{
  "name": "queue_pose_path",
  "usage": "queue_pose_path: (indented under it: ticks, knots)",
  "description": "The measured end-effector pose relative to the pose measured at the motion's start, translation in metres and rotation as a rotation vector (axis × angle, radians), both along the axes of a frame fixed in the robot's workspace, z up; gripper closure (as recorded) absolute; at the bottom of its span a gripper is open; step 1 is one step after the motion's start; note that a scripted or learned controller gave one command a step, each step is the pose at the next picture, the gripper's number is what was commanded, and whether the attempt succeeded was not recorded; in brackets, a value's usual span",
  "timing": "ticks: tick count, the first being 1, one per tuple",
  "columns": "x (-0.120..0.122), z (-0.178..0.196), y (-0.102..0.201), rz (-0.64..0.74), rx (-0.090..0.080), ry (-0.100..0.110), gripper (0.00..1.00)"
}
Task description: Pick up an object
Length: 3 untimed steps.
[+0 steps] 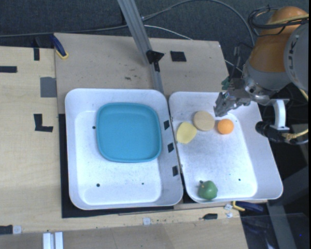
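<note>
In the right bin (249, 154) lie a tan round piece (203, 121), a yellow piece (186, 133) to its left and a small orange ball (225, 126) to its right. A green pepper-like item (208, 190) sits near the bin's front edge. My gripper (221, 107) hangs over the bin's far part, just above and between the tan piece and the orange ball. Nothing shows between its tips.
The left bin (83, 144) holds a blue square plate (128, 132). A grey metal post (140, 30) slants up behind the bins. Cables run across the dark floor at the back.
</note>
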State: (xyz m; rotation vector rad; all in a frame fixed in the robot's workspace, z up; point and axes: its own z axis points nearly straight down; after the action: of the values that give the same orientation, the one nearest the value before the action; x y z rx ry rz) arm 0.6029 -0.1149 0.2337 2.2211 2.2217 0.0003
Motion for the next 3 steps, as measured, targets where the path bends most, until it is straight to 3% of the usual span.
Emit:
queue_pose_path:
  ticks: [2,3]
  knots:
    - [-0.017,-0.018,0.099,0.004,0.001,0.001,1.0]
    - [-0.024,-0.006,0.145,0.004,0.001,0.0,1.0]
